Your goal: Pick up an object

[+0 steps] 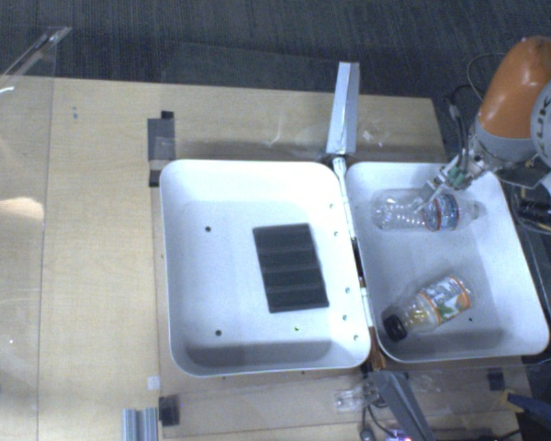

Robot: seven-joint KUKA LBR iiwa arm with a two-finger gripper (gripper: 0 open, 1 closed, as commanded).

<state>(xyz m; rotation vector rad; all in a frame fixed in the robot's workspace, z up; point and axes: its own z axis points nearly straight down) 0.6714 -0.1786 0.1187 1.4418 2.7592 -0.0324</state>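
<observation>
The arm (523,99) reaches in over the far right corner of the right bin (523,333), its orange band well above the wrist. That bin sits directly beneath the gripper; the left bin (179,274) lies well off to the side away from the arm, with a black ridged pad (290,266) flat on its floor.

Just beside the gripper, toward the left bin, a clear bottle (421,213) lies on its side, its labelled end nearest the tip. Nearer the front rim, well apart from the gripper, a second bottle (430,305) with an orange label and dark cap lies at a slant.

The gripper (454,180) hangs at the clear bottle's end, touching or nearly so; how far it is open I cannot tell, and nothing is visibly held.

The likely trouble: the clear bottle is round, light and probably slippery, so a closing pinch near its end could squirt it sideways or roll it away. Coming down off-centre could simply push it toward the bin wall.
</observation>
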